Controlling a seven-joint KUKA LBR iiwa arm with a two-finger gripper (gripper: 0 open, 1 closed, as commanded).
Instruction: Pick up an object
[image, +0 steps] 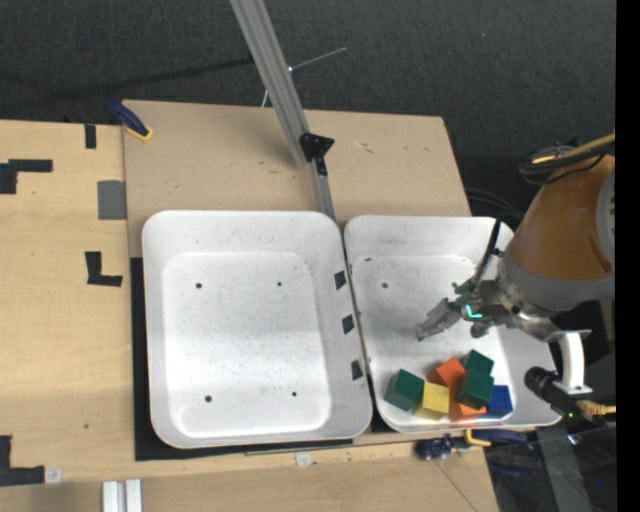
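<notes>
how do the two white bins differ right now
The right bin holds a cluster of coloured blocks in its near corner, while the left bin shows bare floor. The gripper hangs over the right bin, not the left bin. Both are shallow, white and speckled, sitting side by side.

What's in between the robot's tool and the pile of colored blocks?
Nothing: in the camera view, bare white bin floor separates the tool from the blocks in the right bin.

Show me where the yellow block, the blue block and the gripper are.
yellow block (435, 400), camera view, top face.
blue block (500, 400), camera view, visible top.
gripper (432, 326), camera view, between the fingertips.
</notes>
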